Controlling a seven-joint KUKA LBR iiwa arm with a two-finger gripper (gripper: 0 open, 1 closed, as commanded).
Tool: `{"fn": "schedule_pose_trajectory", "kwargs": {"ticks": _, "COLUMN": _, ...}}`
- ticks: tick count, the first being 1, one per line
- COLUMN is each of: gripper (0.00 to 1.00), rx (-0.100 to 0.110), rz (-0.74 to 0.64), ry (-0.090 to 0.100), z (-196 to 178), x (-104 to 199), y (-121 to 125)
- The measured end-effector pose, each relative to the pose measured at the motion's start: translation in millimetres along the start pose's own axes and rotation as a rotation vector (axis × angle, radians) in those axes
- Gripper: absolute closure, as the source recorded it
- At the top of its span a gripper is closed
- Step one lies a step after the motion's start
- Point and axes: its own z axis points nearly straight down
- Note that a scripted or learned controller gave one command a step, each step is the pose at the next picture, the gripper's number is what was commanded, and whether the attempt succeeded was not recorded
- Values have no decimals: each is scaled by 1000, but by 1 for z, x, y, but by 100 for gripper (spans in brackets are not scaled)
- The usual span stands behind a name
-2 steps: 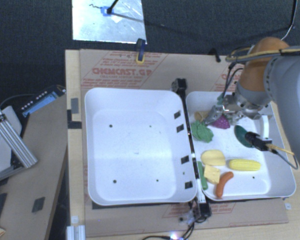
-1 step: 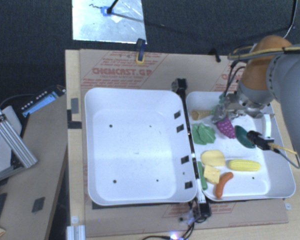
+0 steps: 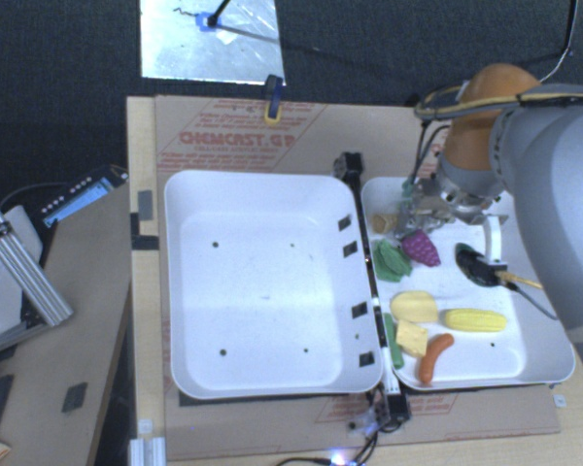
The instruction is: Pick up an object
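Observation:
My gripper point(image 3: 413, 219) is low over the back left part of the right bin point(image 3: 539, 357), reaching in from the right. Right below and in front of it lies a purple bunch of grapes point(image 3: 424, 249), touching or nearly touching the gripper's tip. A green leafy piece point(image 3: 392, 261) sits just left of the grapes. A small tan piece point(image 3: 381, 223) lies by the bin's back left wall. Nothing shows as held.
Further forward in the right bin lie a pale yellow lump point(image 3: 414, 306), a corn cob point(image 3: 474, 319), a yellow block point(image 3: 410, 338), an orange sausage point(image 3: 434, 355) and a green strip point(image 3: 393, 342). The left bin point(image 3: 262, 280) stands beside it.

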Motion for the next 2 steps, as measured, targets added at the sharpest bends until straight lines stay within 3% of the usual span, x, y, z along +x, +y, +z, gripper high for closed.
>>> {"fn": "schedule_pose_trajectory", "kwargs": {"ticks": 1, "gripper": 100, "rx": -69, "rz": -12, "ry": 1, "z": -198, "x": 17, "y": 1}}
{"fn": "schedule_pose_trajectory", "kwargs": {"ticks": 2, "gripper": 100, "rx": -55, "rz": -13, "ry": 4, "z": -213, "x": 55, "y": -1}}
